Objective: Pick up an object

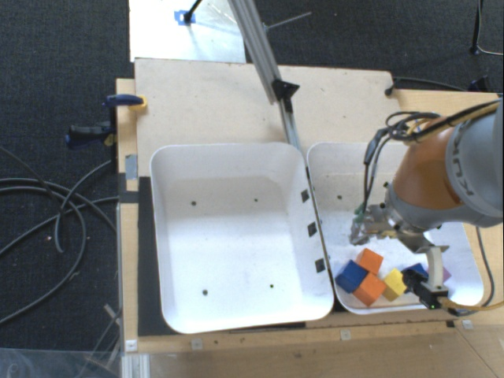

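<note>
Small blocks lie clustered at the front of the right bin [339, 172]: an orange block [370, 259], a blue block [351, 276], a second orange block [368, 290], a yellow block [394, 284] and another blue block [415, 273]. A bit of a purple piece [446, 275] peeks out beside the arm. My gripper [365, 231] hangs low in the right bin, just above and behind the first orange block. The wrist with its orange band [421, 176] covers the bin's right half.
The left bin [169, 172] sits beside the right one, with a shared wall between them. A slanted metal pole [260, 38] crosses the back of the bench. A blue clamp [122, 101] grips the bench's left edge, and cables lie on the floor to the left.
</note>
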Controlling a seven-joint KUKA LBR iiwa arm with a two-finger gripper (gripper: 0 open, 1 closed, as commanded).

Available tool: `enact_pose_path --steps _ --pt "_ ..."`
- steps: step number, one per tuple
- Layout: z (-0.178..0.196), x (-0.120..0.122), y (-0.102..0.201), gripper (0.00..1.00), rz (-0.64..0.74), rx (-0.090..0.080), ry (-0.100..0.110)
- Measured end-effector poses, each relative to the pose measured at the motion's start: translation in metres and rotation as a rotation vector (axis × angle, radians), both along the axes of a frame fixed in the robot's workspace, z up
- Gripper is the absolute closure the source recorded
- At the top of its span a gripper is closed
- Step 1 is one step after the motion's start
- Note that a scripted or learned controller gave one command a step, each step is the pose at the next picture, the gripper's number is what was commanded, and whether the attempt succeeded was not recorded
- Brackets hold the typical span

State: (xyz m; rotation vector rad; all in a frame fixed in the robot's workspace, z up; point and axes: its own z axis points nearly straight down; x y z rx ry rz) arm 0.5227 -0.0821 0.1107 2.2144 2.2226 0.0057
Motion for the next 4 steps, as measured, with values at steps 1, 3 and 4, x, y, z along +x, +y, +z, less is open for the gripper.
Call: enact_pose_path --steps 1,3,4 --pt "-0.020 -0.033 0.001 1.00 -0.002 -0.001 -0.003" --pt "0.080 0.010 0.054 1.00 0.008 0.003 0.002" --pt "0.080 0.018 0.089 1.00 0.006 0.002 0.003"
